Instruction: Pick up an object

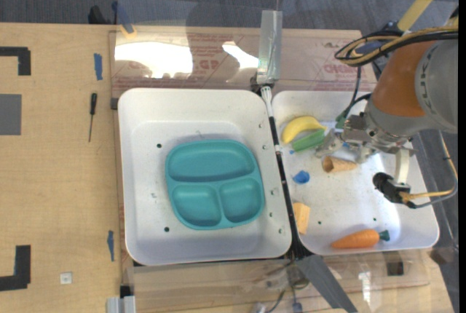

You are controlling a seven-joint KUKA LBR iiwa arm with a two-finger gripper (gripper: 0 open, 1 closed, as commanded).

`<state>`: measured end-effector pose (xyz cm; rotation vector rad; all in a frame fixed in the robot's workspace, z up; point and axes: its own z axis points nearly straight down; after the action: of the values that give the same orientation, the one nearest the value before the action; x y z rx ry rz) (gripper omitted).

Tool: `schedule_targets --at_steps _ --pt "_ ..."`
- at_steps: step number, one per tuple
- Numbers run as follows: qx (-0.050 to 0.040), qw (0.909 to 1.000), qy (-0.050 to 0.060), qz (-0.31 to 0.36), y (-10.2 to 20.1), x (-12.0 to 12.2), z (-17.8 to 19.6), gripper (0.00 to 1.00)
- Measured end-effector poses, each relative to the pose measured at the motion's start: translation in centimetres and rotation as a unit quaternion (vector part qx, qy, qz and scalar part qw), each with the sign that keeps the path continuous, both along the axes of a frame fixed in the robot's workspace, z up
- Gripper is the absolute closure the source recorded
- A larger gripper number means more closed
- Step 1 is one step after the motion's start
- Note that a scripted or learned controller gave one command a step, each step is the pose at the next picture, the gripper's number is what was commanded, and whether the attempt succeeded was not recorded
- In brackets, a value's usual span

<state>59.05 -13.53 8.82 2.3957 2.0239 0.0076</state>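
Occupying the bench side by side were two white bins; the right bin (pixel 419 228) served as the reference for all positions. The left bin (pixel 138 115), touching the right bin's left wall, held a teal divided tray (pixel 215 184). The arm (pixel 408 86) entered over the right bin's far right corner, and the gripper (pixel 341 148) hung over the bin's upper middle. Whether the gripper was open or closed could not be determined, and nothing was seen held in it.

Contents of the right bin, in descending size:
- carrot (pixel 357 239), along the near wall, long axis left to right;
- banana (pixel 300 128), at the far left, touching a green piece (pixel 307 140);
- orange wedge (pixel 301 217), against the left wall;
- tan piece (pixel 340 165), at mid-bin;
- blue piece (pixel 302 177), left of centre.

The tan piece lay just nearward of the gripper and was judged the closest candidate, requiring a short shift toward the near wall before descent.
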Motion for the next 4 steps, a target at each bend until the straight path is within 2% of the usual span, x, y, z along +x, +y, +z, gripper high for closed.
schedule_targets --at_steps 1,2,3,4 --pt "-0.0004 1.0 -0.002 -0.002 -0.1 0.1 1.1 1.0" --pt "0.0 0.9976 0.001 -0.07 -3.1 -3.8 7.3 1.0" --pt "0.0006 0.9975 0.003 -0.07 -3.0 -3.9 7.0 0.0" --pt "0.0016 0.993 0.003 -0.118 -5.1 -2.1 0.7 0.0"
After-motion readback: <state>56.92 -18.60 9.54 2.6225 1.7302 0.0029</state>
